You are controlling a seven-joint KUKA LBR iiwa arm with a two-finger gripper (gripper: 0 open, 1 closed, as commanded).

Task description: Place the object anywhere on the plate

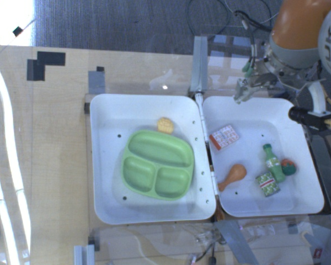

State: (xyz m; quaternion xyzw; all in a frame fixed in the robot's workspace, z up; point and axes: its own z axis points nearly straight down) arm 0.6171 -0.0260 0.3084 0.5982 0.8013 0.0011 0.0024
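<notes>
The arm [309, 21] is cut off by the top and right edges. The claw [248, 87] is small and blurred — its parts can't be made out. The red thing [288, 167] sits half behind the bottle [273, 163] — too small to identify. The carton [268, 184] print is unreadable.

Red-and-white box [224, 137]: lies flat in the right bin [303, 200], near its left wall.
Drumstick toy [233, 176]: below the box, thin end pointing toward the divider.
Green bottle [273, 162]: lies on the right bin's floor, touching a small green carton [267, 184] at its lower end.
Red-and-green piece [288, 167]: just beside the bottle, to its right.
Black cables [220, 7]: looped on the dark mat beyond the bins.
</notes>
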